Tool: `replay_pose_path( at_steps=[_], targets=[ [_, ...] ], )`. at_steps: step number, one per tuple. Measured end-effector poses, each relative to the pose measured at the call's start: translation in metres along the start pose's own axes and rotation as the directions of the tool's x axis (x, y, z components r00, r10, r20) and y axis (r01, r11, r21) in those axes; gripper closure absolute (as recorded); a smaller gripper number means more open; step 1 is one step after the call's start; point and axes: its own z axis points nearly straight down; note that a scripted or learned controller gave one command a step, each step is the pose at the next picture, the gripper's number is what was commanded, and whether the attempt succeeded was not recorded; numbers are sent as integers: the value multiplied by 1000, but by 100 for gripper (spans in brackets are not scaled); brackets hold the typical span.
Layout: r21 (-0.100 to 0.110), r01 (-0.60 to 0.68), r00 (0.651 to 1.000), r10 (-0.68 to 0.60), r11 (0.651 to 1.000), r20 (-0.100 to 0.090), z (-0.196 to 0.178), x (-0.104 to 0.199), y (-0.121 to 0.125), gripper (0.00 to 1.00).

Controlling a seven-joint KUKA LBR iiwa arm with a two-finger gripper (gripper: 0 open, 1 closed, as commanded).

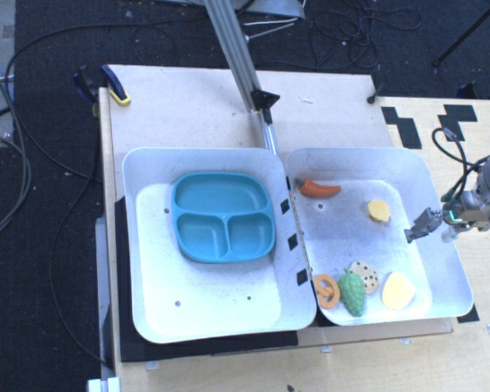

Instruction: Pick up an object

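Observation:
The right bin (351, 163) holds an orange carrot-like piece (319, 189) at its back left, a small yellow lump (379, 211) near the middle right, and along its front a pretzel (326, 290), a green bumpy piece (352, 293), a speckled cookie (364, 275) and a pale yellow wedge (398, 290). My gripper (420, 225) comes in from the right edge and hovers over the bin's right side, right of the yellow lump and apart from it. Nothing shows between its fingers.
The left bin (147, 243) carries a blue three-compartment tray (224, 216). A slanted metal pole (233, 43) rises behind the bins. Black clips (292, 223) sit along the seam between the bins. Cables lie on the dark floor around the bench.

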Motion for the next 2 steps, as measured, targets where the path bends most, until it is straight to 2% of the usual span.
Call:
replay_pose_path(
  at_steps=[1,2],
  targets=[
    [-3,1,1000,0,1000,1,-1,0,1,0],
    [1,0,1000,0,1000,-2,44,7,-1,0]
  ],
)
